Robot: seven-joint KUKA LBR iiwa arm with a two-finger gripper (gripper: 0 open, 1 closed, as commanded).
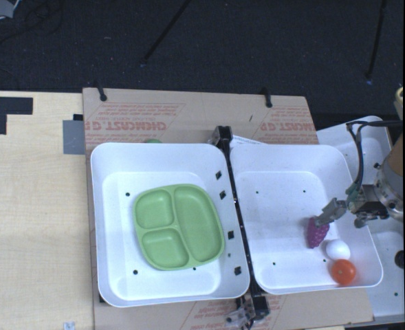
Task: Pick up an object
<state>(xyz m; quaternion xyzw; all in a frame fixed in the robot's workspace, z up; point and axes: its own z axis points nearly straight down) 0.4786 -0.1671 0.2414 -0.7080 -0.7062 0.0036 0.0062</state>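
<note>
Purple object (317,233) lying in the right bin (285,184) near its right wall, directly under the tip of the hand (328,214), touching or just below it. Impossible to tell whether the hand is apart, together, or clamped on anything. White ball (337,249) and orange ball (343,271) just beyond; green divided plate (178,226) in the left bin (113,177).

The claw (324,220) touches a purple object (317,234) in the right bin (278,163).
</note>
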